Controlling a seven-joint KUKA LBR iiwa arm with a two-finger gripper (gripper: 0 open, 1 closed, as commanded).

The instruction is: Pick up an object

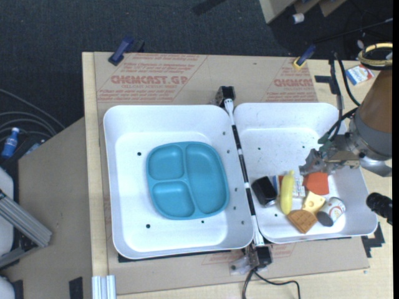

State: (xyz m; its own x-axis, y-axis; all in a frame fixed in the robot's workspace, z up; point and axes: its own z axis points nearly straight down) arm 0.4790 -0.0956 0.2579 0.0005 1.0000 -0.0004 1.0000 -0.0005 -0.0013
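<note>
The right bin (280, 129) holds a cluster of small objects near its front. They are a black block (265, 190), a yellow banana (287, 193), an orange-red block (318, 183), a pale yellow wedge (313, 202), a brown waffle-like piece (302, 220) and a small can (333, 211) lying on its side. My gripper (313, 162) reaches in from the right and hangs just above the orange-red block, at the back edge of the cluster. I see nothing held in it.
In the left bin (124, 142) lies a blue divided plate (186, 179). A black clamp (225, 94) sits at the back of the seam between the bins. Cables (340, 86) trail along the arm at the right.
</note>
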